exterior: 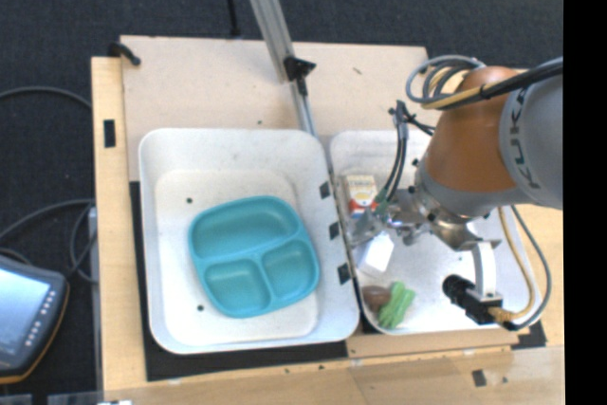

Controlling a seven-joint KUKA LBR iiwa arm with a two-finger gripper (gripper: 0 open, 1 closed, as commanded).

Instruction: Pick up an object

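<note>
Gripper low at right white shallow bin's left wall, grip state impossible to tell, likely poised for green soft object at the bin's front-left corner.

One fixed camera looks down from above at a slant, from some distance, on the whole tabletop and both white bins; the arm enters from the right.
</note>
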